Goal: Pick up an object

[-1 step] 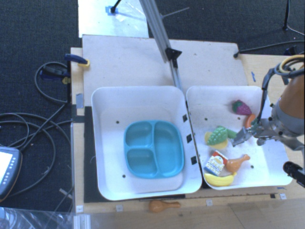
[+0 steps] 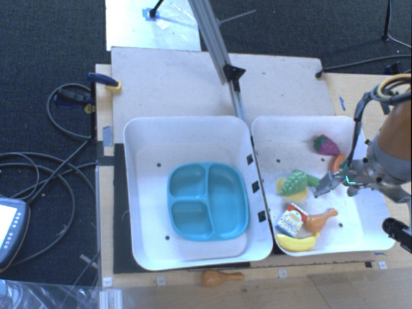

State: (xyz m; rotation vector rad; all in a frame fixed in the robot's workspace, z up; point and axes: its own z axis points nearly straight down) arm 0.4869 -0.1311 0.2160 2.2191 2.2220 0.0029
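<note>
Right, from my seat I see the arm [image 2: 394, 140] reaching in from the right over the right bin [image 2: 270, 134], with the gripper [image 2: 327, 184] low above the bin floor, just right of a green toy [image 2: 297, 180] that sits against a yellow piece [image 2: 284, 187]. I cannot tell how the gripper is set, and I see nothing held in it. An orange carrot-like toy [image 2: 338, 162] lies just above the gripper, and a purple and green toy [image 2: 326, 145] sits further up. Nearer the front edge lie a small carton [image 2: 290, 222], an orange drumstick toy [image 2: 318, 219] and a banana [image 2: 297, 242]. The left bin [image 2: 148, 140] holds a blue divided plate [image 2: 208, 201]. Another drumstick-shaped toy [image 2: 221, 277] lies on the bench in front of the bins.
</note>
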